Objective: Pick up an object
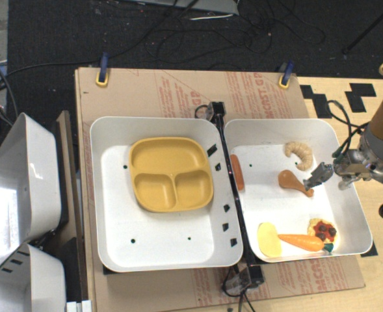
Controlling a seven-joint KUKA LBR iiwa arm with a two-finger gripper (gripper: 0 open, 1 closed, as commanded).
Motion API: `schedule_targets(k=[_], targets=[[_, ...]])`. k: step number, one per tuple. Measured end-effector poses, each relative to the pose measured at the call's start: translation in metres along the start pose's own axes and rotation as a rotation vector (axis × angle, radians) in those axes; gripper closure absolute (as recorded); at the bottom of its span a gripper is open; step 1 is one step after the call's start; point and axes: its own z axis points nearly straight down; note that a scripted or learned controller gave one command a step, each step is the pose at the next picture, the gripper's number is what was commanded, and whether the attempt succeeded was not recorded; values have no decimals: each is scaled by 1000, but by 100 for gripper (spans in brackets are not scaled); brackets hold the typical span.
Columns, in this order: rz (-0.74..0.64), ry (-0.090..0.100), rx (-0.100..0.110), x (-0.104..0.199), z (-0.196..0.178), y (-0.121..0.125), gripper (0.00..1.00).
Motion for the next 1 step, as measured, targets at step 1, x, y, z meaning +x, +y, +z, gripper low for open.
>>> schedule_targets(k=[1], targets=[[-4,-3,-13,1,-7,3,0]])
